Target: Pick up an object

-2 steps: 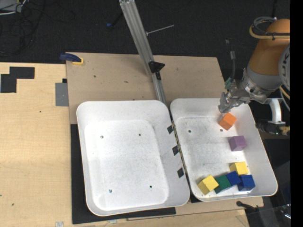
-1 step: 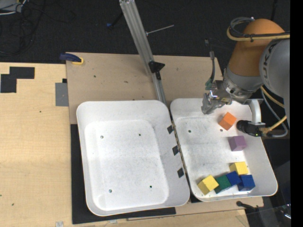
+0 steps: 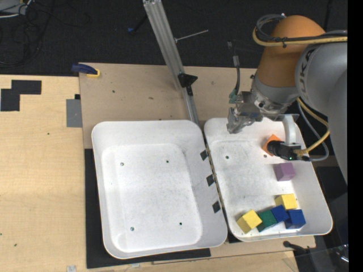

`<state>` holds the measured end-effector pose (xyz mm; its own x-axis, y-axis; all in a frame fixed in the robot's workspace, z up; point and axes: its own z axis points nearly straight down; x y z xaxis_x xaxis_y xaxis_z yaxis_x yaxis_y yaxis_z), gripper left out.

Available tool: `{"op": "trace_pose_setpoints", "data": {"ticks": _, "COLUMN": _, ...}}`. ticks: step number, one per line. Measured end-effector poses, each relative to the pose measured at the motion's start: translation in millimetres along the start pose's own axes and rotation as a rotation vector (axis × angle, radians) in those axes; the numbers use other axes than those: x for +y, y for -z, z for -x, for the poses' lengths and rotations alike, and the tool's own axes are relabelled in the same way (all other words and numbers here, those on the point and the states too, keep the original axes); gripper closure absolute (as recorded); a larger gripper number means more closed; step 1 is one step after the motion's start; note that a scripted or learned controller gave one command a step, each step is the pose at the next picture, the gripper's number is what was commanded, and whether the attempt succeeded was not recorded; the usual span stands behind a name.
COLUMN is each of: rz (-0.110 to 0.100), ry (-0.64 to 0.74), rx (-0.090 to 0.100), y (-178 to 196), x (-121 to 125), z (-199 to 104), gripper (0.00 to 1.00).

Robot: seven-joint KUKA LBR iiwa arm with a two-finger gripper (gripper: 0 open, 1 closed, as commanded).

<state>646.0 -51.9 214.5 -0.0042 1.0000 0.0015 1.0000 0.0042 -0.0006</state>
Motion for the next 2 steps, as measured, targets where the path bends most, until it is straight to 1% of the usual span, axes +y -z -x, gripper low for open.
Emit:
{"op": "trace_pose_setpoints", "data": {"ticks": 1, "rz": -0.004, "ry": 0.000, "rx": 0.001, "y": 3, "x": -11, "z": -46, "gripper": 1.00}}
{"op": "trace_pose_setpoints", "data": {"ticks": 2, "rz": -0.001, "ry": -0.001, "rx": 0.000, "y": 15, "x": -6, "z": -95, "gripper": 1.00}}
